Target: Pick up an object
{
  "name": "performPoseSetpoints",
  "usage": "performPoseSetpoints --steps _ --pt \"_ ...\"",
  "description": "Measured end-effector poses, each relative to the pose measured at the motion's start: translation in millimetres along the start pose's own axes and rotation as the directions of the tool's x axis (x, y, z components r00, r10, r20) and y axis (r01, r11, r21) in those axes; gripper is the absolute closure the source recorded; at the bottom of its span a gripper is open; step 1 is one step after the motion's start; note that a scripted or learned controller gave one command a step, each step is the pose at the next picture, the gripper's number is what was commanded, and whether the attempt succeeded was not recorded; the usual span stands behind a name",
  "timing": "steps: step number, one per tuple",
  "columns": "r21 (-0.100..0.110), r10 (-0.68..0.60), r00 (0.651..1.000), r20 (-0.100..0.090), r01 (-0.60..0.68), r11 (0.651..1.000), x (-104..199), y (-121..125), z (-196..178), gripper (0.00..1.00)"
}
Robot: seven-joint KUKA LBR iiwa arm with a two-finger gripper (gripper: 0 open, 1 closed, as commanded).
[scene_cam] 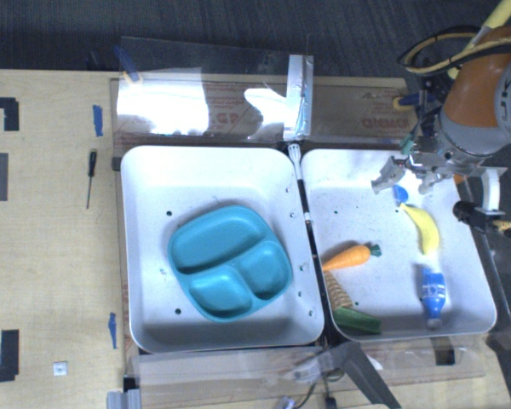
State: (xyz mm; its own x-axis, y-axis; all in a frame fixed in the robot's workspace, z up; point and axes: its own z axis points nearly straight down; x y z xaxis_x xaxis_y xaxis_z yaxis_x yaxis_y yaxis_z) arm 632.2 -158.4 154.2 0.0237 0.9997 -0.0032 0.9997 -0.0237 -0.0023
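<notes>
In the right bin (473, 318) lie a yellow banana (423, 227), an orange carrot (349, 257), a blue bottle (432, 294), a dark green cucumber-like piece (356, 319) and a brown woven piece (336, 292). A small blue object (399, 195) sits near the bin's back. My gripper (406, 183) hangs at the back of the right bin, just above that small blue object and beside the banana's top end. Its fingers are spread open and nothing sits between them.
The left bin (145, 177) holds a blue divided plate (229, 261). A clear plastic panel (213, 100) and a metal upright stand behind the bins. The bins' shared wall (305, 220) runs left of the carrot. Yellow cables loop above the arm at top right.
</notes>
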Motion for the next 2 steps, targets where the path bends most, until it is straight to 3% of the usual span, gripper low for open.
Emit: performPoseSetpoints --steps 1,2 --pt "-0.006 0.07 0.998 -0.003 -0.07 0.998 -38 -30 61 0.0" --pt "-0.004 0.123 0.992 -0.003 -0.123 0.992 -36 -109 68 0.0"
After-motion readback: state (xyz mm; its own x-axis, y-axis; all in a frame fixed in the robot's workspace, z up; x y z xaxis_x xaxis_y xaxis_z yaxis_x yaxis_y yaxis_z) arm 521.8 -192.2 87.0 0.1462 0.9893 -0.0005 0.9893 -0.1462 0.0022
